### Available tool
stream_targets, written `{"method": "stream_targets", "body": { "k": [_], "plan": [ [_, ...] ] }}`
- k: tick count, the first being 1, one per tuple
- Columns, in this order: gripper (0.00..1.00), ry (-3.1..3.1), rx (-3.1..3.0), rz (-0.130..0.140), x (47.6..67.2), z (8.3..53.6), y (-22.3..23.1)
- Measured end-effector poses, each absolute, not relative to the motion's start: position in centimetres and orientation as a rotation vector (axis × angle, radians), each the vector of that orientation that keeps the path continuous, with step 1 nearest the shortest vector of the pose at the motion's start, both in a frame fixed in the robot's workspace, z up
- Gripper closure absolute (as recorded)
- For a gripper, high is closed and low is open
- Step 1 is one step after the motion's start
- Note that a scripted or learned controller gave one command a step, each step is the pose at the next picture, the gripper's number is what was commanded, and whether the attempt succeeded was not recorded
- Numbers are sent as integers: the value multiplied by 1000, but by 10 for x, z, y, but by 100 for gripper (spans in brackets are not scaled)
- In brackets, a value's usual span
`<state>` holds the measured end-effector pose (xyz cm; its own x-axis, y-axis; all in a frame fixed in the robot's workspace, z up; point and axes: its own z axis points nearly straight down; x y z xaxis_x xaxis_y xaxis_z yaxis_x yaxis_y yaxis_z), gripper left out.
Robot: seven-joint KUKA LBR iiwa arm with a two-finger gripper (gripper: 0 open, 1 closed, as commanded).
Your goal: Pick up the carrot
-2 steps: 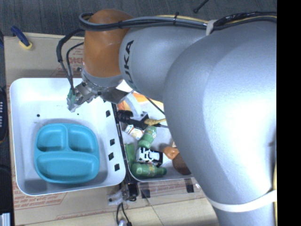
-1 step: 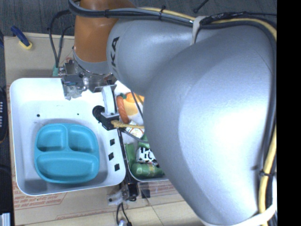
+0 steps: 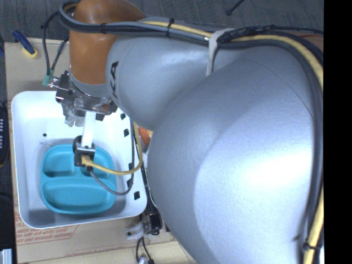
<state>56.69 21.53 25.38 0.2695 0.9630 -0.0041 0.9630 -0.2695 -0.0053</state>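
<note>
Orange showing at the grey arm's [image 3: 231,147] edge, likely the carrot [image 3: 144,138], lies around four o'clock from the jaws over the left bin [image 3: 26,111]. Its long axis is hidden, and I cannot tell whether the jaws are released or clenched.

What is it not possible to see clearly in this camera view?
1. Everything right of the left bin: camera view, covered by the grey arm.
2. Orange sliver, perhaps the carrot: camera view, mostly behind the arm.
3. Dark object: camera view, cut off by the left edge.
</note>
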Motion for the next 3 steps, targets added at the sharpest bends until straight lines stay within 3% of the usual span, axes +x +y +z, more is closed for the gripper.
{"method": "stream_targets", "body": {
  "k": [1, 2, 3],
  "plan": [
    [100, -2043, -2381, 19, 564, 202, 127],
    [100, -1657, -2664, 14, 565, 202, 221],
    [100, -2099, -2332, 19, 516, 208, 156]
  ]
}}
